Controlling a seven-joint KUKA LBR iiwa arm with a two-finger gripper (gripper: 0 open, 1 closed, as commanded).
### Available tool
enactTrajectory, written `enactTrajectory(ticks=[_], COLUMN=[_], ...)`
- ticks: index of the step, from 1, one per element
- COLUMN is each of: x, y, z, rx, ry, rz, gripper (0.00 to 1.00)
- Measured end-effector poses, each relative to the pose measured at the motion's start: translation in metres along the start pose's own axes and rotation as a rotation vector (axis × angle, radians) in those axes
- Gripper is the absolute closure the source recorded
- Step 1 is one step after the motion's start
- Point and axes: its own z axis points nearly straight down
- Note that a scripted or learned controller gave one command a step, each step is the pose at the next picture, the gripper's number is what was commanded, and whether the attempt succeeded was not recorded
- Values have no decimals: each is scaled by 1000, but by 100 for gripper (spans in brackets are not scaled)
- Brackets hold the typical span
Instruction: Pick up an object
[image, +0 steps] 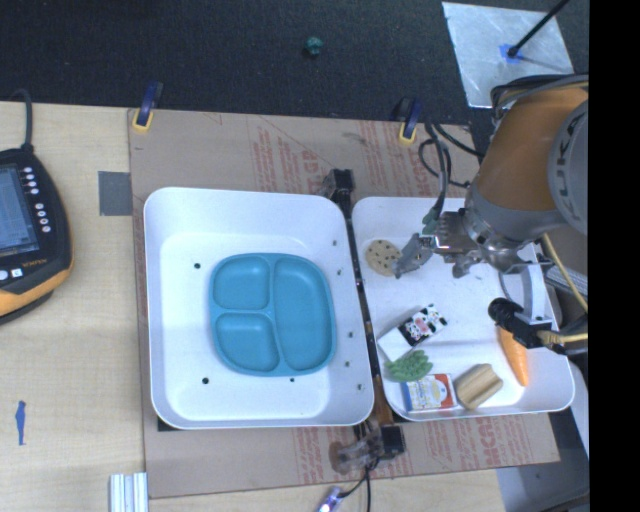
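Camera view: the jaws (412, 256) hang spread over the right bin (400, 215), holding nothing, beside the cookie (379, 256).
Cookie: lies flat near the right bin's far left corner, just left of the jaws.
Handling: likely light, stiff and thin, probably brittle; best pinched across its rim with gentle force.
Other choices: cow-patterned toy (423, 324) mid-bin; wooden block (477, 385) and carrot (514, 358) toward the near right corner.
Left bin (180, 215): carries a blue divided plate (272, 313).
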Motion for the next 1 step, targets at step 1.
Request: enactTrajectory(ticks=[1], x=[-21], y=[-19], z=[96], rx=[5], ry=[-2], rz=[-1], gripper=[0])
